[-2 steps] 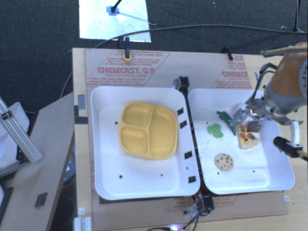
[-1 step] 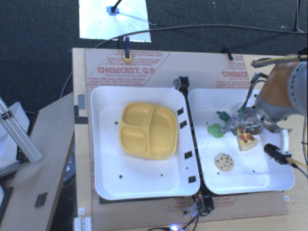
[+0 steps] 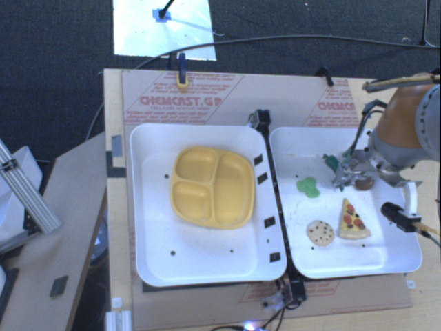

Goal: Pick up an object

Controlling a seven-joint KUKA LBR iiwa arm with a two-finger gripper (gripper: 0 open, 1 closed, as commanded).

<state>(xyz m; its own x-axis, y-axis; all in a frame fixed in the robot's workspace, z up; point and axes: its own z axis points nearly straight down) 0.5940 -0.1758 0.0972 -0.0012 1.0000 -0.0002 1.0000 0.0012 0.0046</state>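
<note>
My gripper point(image 3: 350, 176) hangs low over the back of the right bin point(image 3: 386, 262), reaching in from the right. Right by it lies a small brown object point(image 3: 365, 183), partly hidden by the gripper. A green toy piece point(image 3: 308, 186) rests just left of the gripper, apart from it. In front of the gripper are a pizza slice point(image 3: 352, 221) and, to its left, a chocolate-chip cookie point(image 3: 320, 232). A small dark teal piece point(image 3: 332, 161) sits behind the gripper, towards the bin's back wall.
A yellow divided plate point(image 3: 212, 186) lies in the middle of the left bin point(image 3: 148, 254). A row of black clips point(image 3: 265, 179) runs along the wall between the bins. A black part point(image 3: 396, 216) sticks in at the right bin's right edge.
</note>
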